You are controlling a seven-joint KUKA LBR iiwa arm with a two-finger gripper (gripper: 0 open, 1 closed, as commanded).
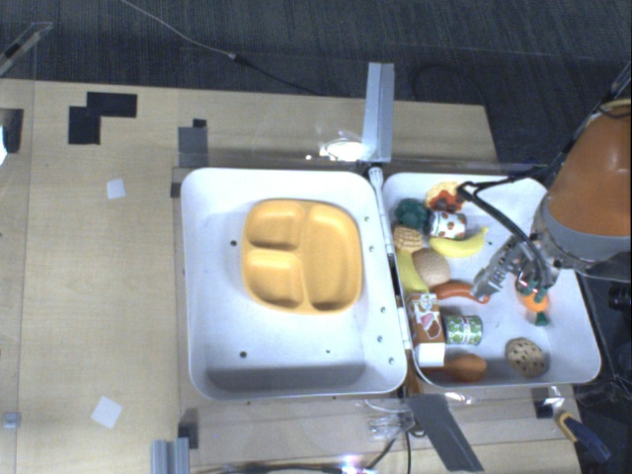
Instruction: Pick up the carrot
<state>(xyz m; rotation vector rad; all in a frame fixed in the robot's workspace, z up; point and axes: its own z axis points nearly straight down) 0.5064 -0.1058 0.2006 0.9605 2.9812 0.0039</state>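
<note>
The left white bin [197, 294] holds a yellow three-compartment plastic plate [301, 255] near its middle. The right white bin [583, 349] is crowded along its left side with toy food: a green broccoli-like piece [410, 211] at the far end, a yellow plastic banana [464, 244], a red sausage [452, 289], a small green-labelled can [462, 329], a brown bread-like oval [460, 366] at the near edge, and a speckled cookie [525, 355] further right. The small orange carrot [536, 303] with a green top lies toward the right of this bin, clear of the pile, just beside the grey two-finger gripper [513, 275], which hovers slightly to its left; whether the fingers are apart or together I cannot tell, and nothing is visibly held. The carrot looks like a light, rigid plastic toy, smooth and tapered, so it may slip or roll; a grasp across its thicker orange middle seems safest. The bins sit on a pale wooden bench [89, 314] with black markers, and dark carpet [296, 18] lies beyond, crossed by a thin cable.
</note>
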